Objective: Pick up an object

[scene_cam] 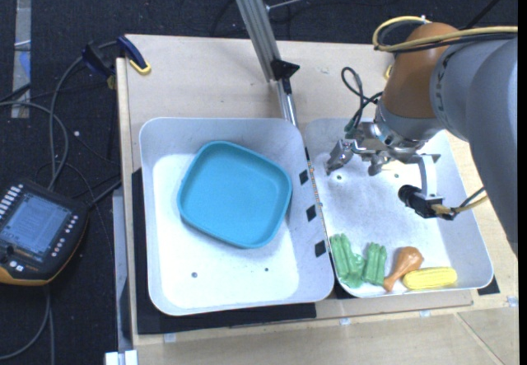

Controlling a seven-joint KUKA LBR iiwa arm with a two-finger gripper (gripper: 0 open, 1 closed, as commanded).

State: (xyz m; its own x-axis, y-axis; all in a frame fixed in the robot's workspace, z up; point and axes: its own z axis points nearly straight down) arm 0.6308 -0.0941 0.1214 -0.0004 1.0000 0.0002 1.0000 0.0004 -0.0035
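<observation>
Lying in the near corner of the right bin [461, 190], four toy foods form a row: two green vegetable pieces [347, 258] [375, 263], an orange drumstick [403, 263] and a yellow corn cob [429, 278], close to each other and to the bin's front rim. Above them, toward the far part of the same bin, hangs the gripper [356, 159], well apart from the foods; its fingers are spread and grasp nothing. Left of this bin, the other bin [156, 215] carries a blue square plate [235, 193].
</observation>
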